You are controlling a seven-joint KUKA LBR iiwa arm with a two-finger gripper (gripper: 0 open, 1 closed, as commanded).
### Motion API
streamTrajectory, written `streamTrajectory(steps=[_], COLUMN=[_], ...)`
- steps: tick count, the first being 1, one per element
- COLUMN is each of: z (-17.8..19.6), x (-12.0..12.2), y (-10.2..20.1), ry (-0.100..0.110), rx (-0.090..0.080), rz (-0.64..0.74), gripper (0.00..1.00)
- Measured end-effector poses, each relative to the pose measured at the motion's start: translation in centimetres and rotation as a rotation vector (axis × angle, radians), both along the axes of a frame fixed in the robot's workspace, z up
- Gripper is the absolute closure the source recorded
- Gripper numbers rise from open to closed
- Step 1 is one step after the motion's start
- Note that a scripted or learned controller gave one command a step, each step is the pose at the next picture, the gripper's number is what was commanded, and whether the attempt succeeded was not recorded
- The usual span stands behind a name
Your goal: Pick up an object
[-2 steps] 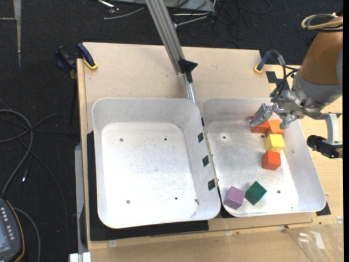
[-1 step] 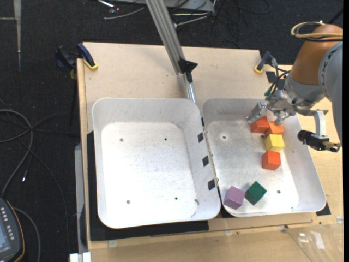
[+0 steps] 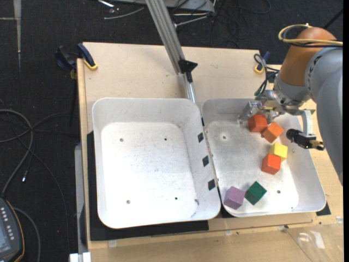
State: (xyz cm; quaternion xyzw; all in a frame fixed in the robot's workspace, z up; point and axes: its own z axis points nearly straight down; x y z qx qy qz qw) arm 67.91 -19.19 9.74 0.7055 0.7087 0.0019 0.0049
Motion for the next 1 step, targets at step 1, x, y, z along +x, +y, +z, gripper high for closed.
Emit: streamTrajectory(steps=[1], z=[-0.16], x=[-4.93], y=[0.84], ry=[0.011], rx=[0.004], rz=[-0.006], gripper=[0.00])
